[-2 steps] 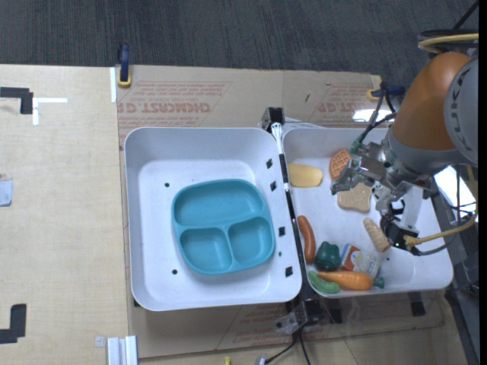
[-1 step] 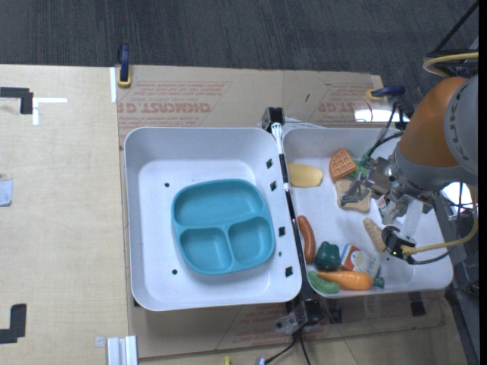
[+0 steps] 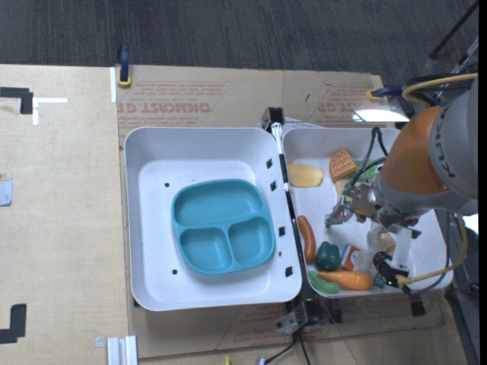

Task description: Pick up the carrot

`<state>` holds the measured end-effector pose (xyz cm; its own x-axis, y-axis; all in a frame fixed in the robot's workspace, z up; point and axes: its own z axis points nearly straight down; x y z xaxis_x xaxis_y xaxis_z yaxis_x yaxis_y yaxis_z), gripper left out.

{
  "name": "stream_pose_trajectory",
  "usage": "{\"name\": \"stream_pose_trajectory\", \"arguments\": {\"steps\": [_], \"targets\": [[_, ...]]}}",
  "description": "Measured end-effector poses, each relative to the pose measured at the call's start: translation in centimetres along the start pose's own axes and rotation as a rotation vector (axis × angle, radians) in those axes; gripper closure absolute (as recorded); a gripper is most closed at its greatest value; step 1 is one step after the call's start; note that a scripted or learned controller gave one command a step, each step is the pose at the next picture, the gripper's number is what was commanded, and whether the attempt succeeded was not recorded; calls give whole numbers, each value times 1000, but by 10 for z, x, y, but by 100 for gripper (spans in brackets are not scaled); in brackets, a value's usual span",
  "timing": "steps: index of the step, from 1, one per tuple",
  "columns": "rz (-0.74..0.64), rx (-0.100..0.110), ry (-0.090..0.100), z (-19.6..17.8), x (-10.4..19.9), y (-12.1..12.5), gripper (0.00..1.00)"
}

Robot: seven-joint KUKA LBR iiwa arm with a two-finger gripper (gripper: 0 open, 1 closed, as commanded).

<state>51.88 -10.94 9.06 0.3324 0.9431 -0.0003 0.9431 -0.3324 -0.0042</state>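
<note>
The arm's orange band (image 3: 411, 158) sits highest. The gripper (image 3: 338, 215) looks slightly open, I think, holding nothing. The carrot (image 3: 346, 280) lies at its 6 o'clock, long axis 3-to-9, against the right bin (image 3: 437, 238) front wall.

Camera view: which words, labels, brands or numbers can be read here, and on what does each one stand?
Red print on the cardboard behind the left bin: upside down and blurred; too unclear to quote.
Red print on the cardboard behind the right bin: blurred, unreadable.
Blue tray, carrot and the other toy foods: no text visible.
</note>
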Motion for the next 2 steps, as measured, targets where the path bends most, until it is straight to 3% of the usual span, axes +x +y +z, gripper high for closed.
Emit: {"name": "stream_pose_trajectory", "arguments": {"steps": [1, 2], "targets": [[264, -2, -3, -101, 76, 60, 0], [352, 2, -3, -100, 86, 12, 0]]}}
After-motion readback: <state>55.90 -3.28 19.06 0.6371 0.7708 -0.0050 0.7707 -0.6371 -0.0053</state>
